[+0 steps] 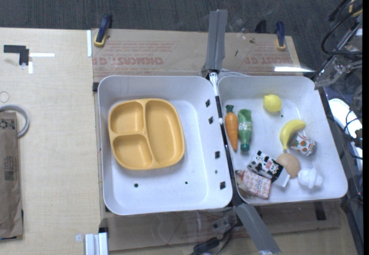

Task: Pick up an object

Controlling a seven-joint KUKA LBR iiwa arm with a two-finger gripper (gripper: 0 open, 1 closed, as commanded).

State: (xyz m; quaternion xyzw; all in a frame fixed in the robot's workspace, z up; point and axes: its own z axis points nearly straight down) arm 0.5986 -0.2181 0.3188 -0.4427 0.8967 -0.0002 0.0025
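We see two white bins side by side on the table [52,132]. The left bin [161,196] holds a yellow three-compartment plate [147,132]. The right bin [300,89] holds the pickable items: an orange carrot [231,127] touching a green bottle [245,128], a lemon [273,103] near the far wall, a banana [290,131] just beside a small printed can [302,145], a brown egg [288,164], a cow-print carton [264,165], a reddish packet [254,184] and a white object [309,177] near the front corner. We cannot tell the hand's state.
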